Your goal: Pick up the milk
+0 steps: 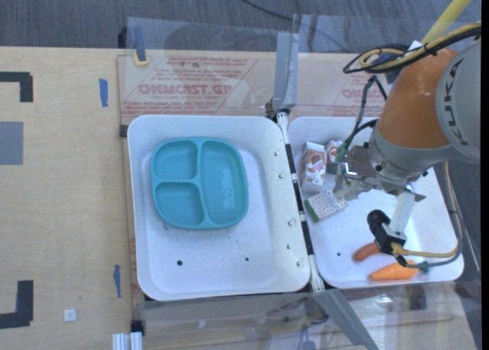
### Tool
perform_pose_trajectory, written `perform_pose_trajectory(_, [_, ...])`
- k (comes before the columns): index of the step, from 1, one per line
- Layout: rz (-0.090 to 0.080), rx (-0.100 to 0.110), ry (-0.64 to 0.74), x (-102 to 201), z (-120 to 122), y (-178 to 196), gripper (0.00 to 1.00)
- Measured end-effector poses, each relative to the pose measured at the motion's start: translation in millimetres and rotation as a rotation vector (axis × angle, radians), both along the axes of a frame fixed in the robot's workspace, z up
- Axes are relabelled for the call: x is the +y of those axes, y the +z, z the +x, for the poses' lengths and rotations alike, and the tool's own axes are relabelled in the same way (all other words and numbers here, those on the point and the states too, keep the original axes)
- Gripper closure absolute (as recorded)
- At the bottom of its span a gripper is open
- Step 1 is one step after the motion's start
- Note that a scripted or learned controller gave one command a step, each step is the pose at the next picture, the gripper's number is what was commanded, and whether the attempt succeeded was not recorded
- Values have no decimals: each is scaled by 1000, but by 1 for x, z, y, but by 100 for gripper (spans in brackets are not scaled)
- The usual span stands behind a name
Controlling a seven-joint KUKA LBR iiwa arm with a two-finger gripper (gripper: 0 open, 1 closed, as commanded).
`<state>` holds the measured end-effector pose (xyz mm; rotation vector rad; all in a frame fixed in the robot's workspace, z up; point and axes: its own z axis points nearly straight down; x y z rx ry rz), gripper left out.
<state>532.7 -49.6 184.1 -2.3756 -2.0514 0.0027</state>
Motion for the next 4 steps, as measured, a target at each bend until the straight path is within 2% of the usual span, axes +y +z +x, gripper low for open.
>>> perform_pose_trajectory(1, [1, -1, 257, 28, -23, 24, 100])
perform_pose_trajectory(2, [1, -2, 550, -36, -26, 0, 100])
perform_pose_trajectory(3, [1, -2, 672, 52, -53, 32, 100])
perform_pose_trajectory(4, [-1, -6, 661, 77, 36, 64, 100])
